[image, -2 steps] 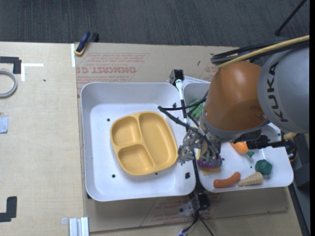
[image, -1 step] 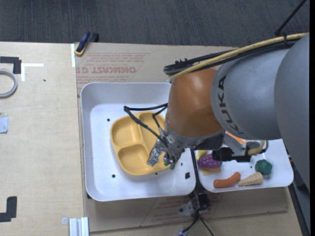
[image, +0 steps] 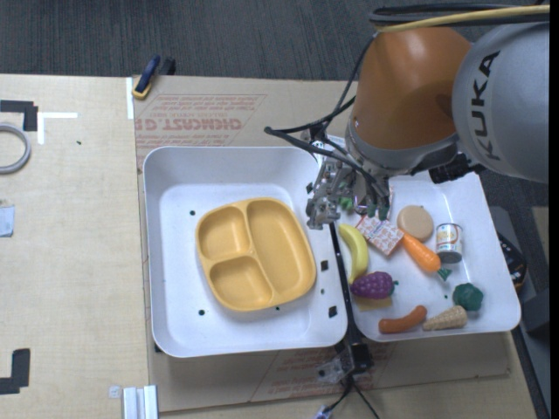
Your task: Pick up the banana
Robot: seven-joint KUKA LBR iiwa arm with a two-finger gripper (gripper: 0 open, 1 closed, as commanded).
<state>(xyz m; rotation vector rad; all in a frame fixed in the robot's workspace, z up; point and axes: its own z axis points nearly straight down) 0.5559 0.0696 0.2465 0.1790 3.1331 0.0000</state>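
The yellow banana (image: 355, 251) lies in the right bin (image: 489, 225), along that bin's left wall, with its top end pointing toward the far side. My gripper (image: 348, 206) hangs just beyond the banana's upper tip, over the wall shared by the two bins. The big orange wrist band and grey arm hide much of the gripper body. Nothing is visibly held; the banana rests on the bin floor.
Purple grapes (image: 373, 285) touch the banana's lower end, and a patterned packet (image: 380, 234) lies beside it on the right. A carrot (image: 421, 253), round biscuit (image: 416, 223), small can (image: 448, 238), green piece (image: 468, 297), sausage (image: 403, 321) and cone (image: 445, 319) share the bin. A yellow divided plate (image: 253, 253) sits in the left bin (image: 166, 260).
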